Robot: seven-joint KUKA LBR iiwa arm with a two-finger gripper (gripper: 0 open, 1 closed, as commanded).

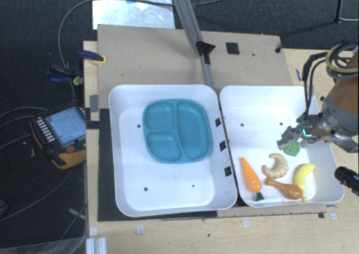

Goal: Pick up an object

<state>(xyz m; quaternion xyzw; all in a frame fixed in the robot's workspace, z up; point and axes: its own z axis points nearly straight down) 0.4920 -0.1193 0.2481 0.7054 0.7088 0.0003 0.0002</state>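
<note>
Robot gripper (293, 135) low over toy food in the right bin (252, 107) of 2 white bins.

A small, bumpy green piece (291, 148) lies just beneath the fingertips near the bin's right edge; whether the jaws grip it cannot be told. Toward the front edge lie an orange carrot (251, 175), tan croissant (276, 165), brown drumstick (283, 187) and yellow banana (303, 177). The left bin (129, 191) holds a blue divided plate (177, 130).

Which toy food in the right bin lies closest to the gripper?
The small green piece, right at the gripper; the carrot, shrimp, drumstick and banana lie nearer the bin's front.
</note>
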